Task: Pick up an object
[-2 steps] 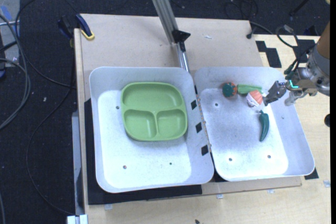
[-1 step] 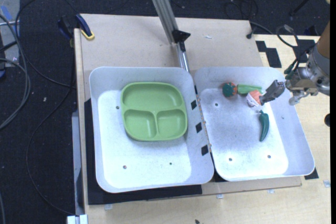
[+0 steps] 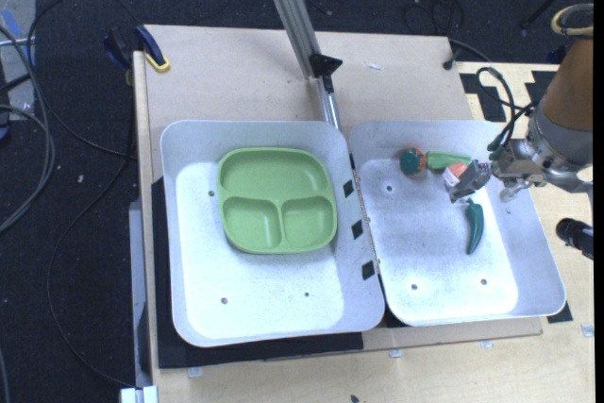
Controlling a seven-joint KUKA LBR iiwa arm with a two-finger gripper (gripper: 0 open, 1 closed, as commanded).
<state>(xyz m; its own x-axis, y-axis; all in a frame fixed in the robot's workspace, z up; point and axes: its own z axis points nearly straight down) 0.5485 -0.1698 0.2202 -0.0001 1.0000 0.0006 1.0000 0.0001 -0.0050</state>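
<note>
While the green pepper-shaped toy [image 3: 474, 226] is lying loose on the floor of the right-hand bin [image 3: 528, 293], with a carrot-like toy [image 3: 429, 161] resting near that bin's far wall, the pincer [image 3: 467, 181] is hovering just beside the pepper's upper end, and whether it is spread or closed I cannot tell; nothing is visibly caught in it. Judging by this, the arm is lining up its approach rather than lifting, so the next move is calling for a descent squarely over one toy and a firm close. Further out, the green divided plate [image 3: 278, 200] is sitting in the left bin [image 3: 189, 297] on the desk [image 3: 236, 75].
</note>
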